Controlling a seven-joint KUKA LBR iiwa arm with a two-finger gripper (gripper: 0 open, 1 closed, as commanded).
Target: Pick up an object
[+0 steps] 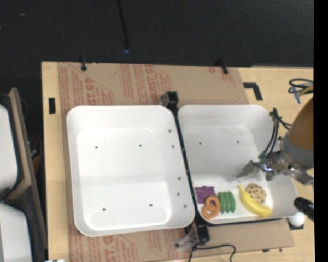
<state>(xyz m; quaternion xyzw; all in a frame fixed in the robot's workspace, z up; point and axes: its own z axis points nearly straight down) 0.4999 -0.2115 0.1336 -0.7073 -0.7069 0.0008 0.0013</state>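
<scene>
Just below tool (265, 168): cookie (255, 191), banana (253, 203), apart from it; tool grip state unclear.

We record one robot arm (302, 138) at the right margin. Its upper visible section is a rounded orange shell, smooth and unmarked as far as we can tell. Below the orange we note a grey collar of duller finish. Beneath the collar we list a cluster of grey metal gripper parts (268, 168), angular and pale, with a small bluish glint among them. We count thin dark cables (274, 129) curving along the arm's left side; finer details are too small to read.
</scene>
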